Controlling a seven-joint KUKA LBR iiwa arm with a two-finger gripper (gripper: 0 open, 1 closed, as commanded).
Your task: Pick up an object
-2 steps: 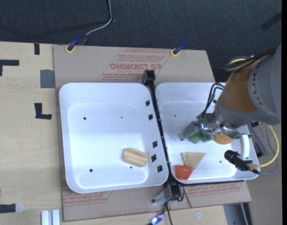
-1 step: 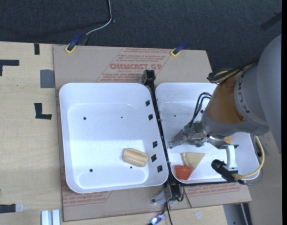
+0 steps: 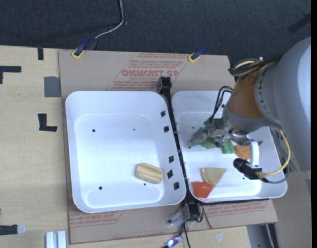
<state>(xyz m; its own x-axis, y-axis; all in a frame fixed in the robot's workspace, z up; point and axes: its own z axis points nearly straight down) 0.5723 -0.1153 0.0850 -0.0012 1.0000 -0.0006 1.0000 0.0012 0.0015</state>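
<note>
In the camera view we see the arm (image 3: 272,94) reaching from the right into the right bin (image 3: 194,105). Its gripper (image 3: 202,137) is low over the bin floor, but we cannot tell how it stands or whether it has hold of something. A green object (image 3: 224,145) and an orange piece (image 3: 243,151) lie partly hidden under the wrist. Near the front wall lie a tan wedge (image 3: 213,175) and, touching it, a red object (image 3: 201,189). In the left bin (image 3: 96,102) rests a tan cylinder (image 3: 149,173).
</note>
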